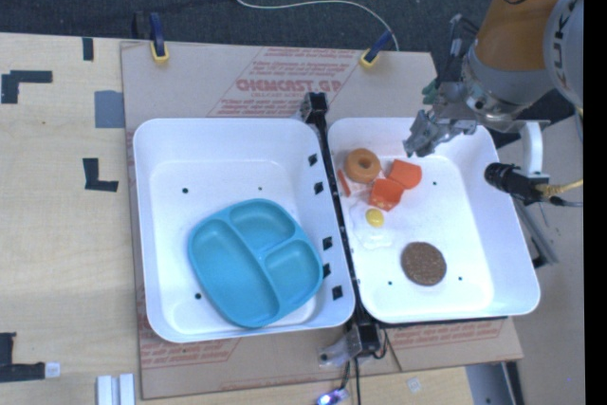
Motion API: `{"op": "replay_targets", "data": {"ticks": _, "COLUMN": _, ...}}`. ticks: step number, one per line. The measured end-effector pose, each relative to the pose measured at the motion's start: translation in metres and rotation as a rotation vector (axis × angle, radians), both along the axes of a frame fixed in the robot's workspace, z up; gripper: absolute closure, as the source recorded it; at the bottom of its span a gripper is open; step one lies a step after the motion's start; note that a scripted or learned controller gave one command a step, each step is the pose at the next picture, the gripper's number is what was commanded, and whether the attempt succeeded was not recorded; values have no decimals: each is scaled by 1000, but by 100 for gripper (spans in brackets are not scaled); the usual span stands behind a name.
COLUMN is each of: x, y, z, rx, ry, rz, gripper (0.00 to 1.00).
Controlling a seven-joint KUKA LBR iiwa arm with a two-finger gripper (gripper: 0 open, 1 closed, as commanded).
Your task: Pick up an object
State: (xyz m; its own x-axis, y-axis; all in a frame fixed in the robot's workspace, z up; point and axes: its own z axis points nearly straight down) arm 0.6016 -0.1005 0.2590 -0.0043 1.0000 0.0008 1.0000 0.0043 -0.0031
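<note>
The gripper (418,145) hangs over the right bin's (493,285) upper edge, its fingers too dark and bunched to tell their spread, gripping nothing, just beside the orange blocks (396,184) and doughnut (361,165) below it.

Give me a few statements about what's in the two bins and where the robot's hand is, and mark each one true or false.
1. The blue divided plate lies in the left bin. True.
2. The doughnut lies in the right bin. True.
3. The brown round patty rests on the blue plate. False: it lies in the right bin, near its front.
4. The hand hangs above the left bin. False: it is at the right bin's far edge.
5. The small yellow piece lies just in front of the orange blocks. True.
</note>
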Motion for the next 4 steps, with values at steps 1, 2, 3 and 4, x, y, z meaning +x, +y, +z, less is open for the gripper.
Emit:
{"op": "replay_targets", "data": {"ticks": 1, "x": -17, "y": 50, "z": -17, "rx": 0, "ry": 0, "rz": 1, "gripper": 100}}
{"op": "replay_targets", "data": {"ticks": 2, "x": -40, "y": 103, "z": -13, "rx": 1, "ry": 0, "rz": 3, "gripper": 100}}
{"op": "replay_targets", "data": {"ticks": 3, "x": -58, "y": 144, "z": -20, "rx": 0, "ry": 1, "rz": 1, "gripper": 100}}
{"op": "replay_targets", "data": {"ticks": 4, "x": -62, "y": 197, "z": -29, "rx": 0, "ry": 1, "rz": 3, "gripper": 100}}
